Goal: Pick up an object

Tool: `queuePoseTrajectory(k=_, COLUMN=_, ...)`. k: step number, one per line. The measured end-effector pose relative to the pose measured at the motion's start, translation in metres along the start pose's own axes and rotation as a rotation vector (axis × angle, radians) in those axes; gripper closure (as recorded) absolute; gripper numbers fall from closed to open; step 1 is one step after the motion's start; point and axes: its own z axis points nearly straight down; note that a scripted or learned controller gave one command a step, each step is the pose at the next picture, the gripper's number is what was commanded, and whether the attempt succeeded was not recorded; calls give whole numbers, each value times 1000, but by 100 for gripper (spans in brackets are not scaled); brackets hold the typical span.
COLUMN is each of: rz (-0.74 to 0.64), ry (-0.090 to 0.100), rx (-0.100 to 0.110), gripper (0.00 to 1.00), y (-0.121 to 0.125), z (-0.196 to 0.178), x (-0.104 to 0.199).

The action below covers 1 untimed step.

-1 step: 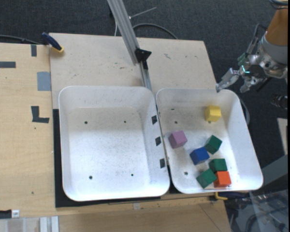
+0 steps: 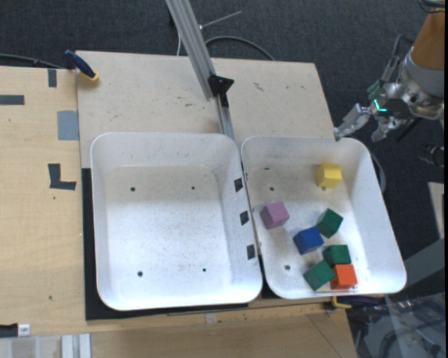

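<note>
Gripper: the gripper (image 2: 364, 122) hangs at the far right, over the far right corner of the right bin (image 2: 381, 200); its fingers stand apart with nothing between them.
Arm: grey with an orange band, coming in from the far right edge.
Yellow block: the yellow block (image 2: 329, 175) lies in the far part of the right bin, nearest the gripper, apart from the rest; a cube, edges roughly square to the bin, no long axis.
Purple block: the purple block (image 2: 275, 215) sits mid-bin toward the left wall, slightly turned.
Cluster: the blue block (image 2: 308, 239) touches a green block (image 2: 330, 222); nearer, two more green blocks (image 2: 327, 265) and an orange block (image 2: 344, 276) crowd together by the near right corner.
Left bin: the left bin (image 2: 104, 200) stands just beside the right one.
Rail: a metal rail (image 2: 198, 43) slants down from the far side to the seam between bins.
</note>
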Motion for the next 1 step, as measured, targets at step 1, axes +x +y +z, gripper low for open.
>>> queuePoseTrajectory(k=1, rz=0, ry=2, rx=4, gripper=0, y=6, z=50, x=6)
